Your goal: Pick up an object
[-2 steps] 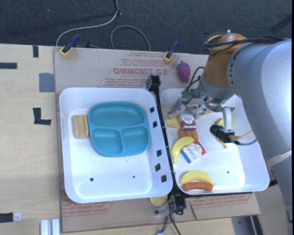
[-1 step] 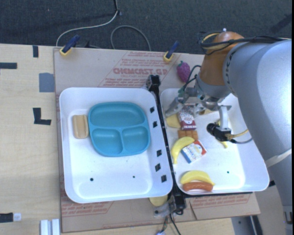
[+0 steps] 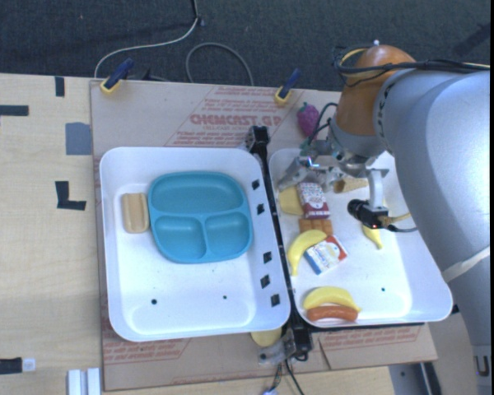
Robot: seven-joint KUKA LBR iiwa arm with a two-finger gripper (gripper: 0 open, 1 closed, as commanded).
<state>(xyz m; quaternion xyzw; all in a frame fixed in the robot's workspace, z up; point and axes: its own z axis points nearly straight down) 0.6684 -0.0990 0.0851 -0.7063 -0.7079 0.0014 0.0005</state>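
Leftmost, the wooden counter (image 3: 33, 245) lies bare apart from black markings. On it the left bin (image 3: 189, 315) holds a tan block (image 3: 134, 212) close to its left wall and a blue divided plate (image 3: 201, 216) just beside that block; the bin's front half is open white floor, with free room along its front and right rims.

Across the dividing rims, the right bin (image 3: 412, 290) is more crowded. A yellow wedge (image 3: 290, 201) sits near its left wall, with a red-and-white packet (image 3: 314, 199) just beside it. Below them a yellow banana (image 3: 303, 248) touches a small red, white and blue carton (image 3: 324, 255). Near the front rim a second banana (image 3: 329, 296) lies against a red sausage (image 3: 333, 312). The front right corner of this bin is open floor.

A purple object (image 3: 308, 118) rests on the cardboard behind the right bin. The end effector (image 3: 317, 167) hangs over the bin's back left part, above the packet; whether its fingers are apart or closed cannot be told, and nothing is seen held. A small yellow piece (image 3: 372, 236) lies beside black hardware under the grey arm (image 3: 436, 138).
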